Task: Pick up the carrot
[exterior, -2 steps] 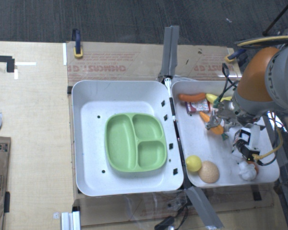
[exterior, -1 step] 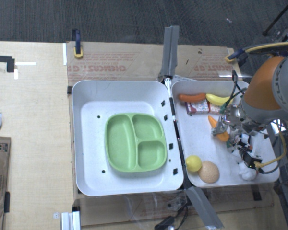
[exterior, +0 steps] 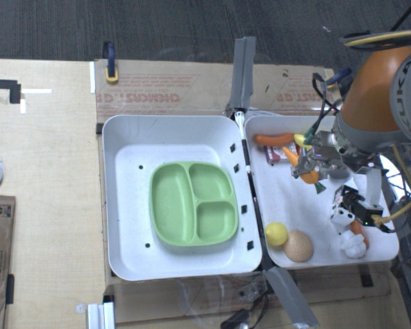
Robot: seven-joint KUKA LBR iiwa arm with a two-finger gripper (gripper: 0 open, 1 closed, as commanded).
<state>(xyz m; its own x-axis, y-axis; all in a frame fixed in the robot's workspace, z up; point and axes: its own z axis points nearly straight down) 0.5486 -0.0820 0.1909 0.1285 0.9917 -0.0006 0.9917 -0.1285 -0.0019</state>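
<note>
We take the right bin (exterior: pixel 390 256) as our landmark. The carrot (exterior: pixel 274 140) lies along its far wall, near the far-left corner, with a small red-and-white packet (exterior: pixel 275 155) just beside it.

The end effector (exterior: pixel 308 164) hangs over the far middle of that bin, near the carrot's right end and close to some small yellow and orange bits (exterior: pixel 305 142). We judge the main risk to be a mistaken grab: those bits share the carrot's colour and sit right under the tool, so a descent here could close on them or on the packet. The carrot also hugs the wall, which may block one side of the grasp.

We cannot tell how wide the end effector stands, nor whether it touches anything; nothing shows clearly clamped in it.
</note>
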